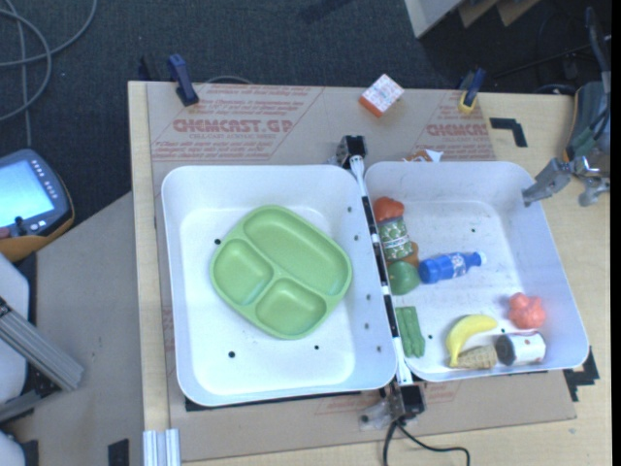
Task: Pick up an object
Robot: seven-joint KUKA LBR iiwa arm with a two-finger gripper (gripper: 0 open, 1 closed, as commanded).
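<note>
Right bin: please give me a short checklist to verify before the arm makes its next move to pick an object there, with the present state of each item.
1. Objects present in the right bin: ok; blue bottle, banana, green bottle lie there.
2. Blue bottle apart from neighbours: ok, bare floor around most of it.
3. Banana free to grasp: not ok, it touches a cone-shaped item.
4. Gripper above the bin: not ok, it sits at the bin's upper right edge.
5. Fingers open: cannot tell.
6. Green tray out of the way: ok, in the left bin.
</note>
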